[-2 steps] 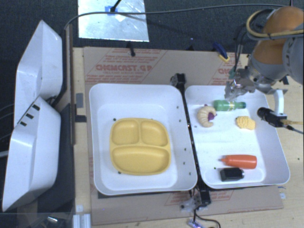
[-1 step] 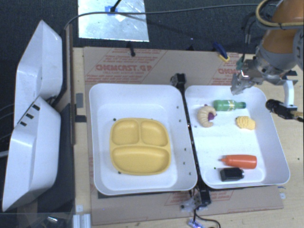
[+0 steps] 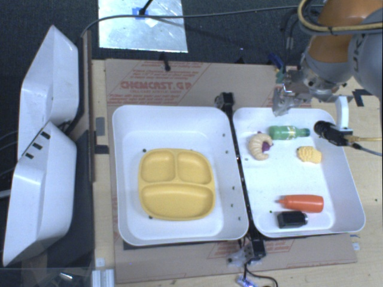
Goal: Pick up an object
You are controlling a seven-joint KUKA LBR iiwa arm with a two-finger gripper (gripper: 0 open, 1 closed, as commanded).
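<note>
The approach is the step in hand: the grey arm with its orange band (image 3: 350, 8) reaches in from three o'clock, and its two-finger gripper (image 3: 282, 105) hangs over the twelve-o'clock rim of the right-hand shallow white bin (image 3: 347, 178), with nothing between its fingers; whether they are parted or closed I cannot tell. No object has been lifted yet. The likeliest target is the small green plastic bottle (image 3: 289, 133), lying on its side just toward six o'clock from the gripper. Beside the bottle, at its nine o'clock, sits a cream ridged shell-like toy (image 3: 260, 146); at its four o'clock, a yellow corn-like piece (image 3: 309, 154). An orange carrot-shaped toy (image 3: 301, 203) and a small black block (image 3: 292, 219) lie near the six-o'clock wall. The left bin (image 3: 125, 160) holds a yellow three-compartment plate (image 3: 176, 183). The next move calls for descending squarely over the bottle and closing across its narrow width without nudging the shell.
</note>
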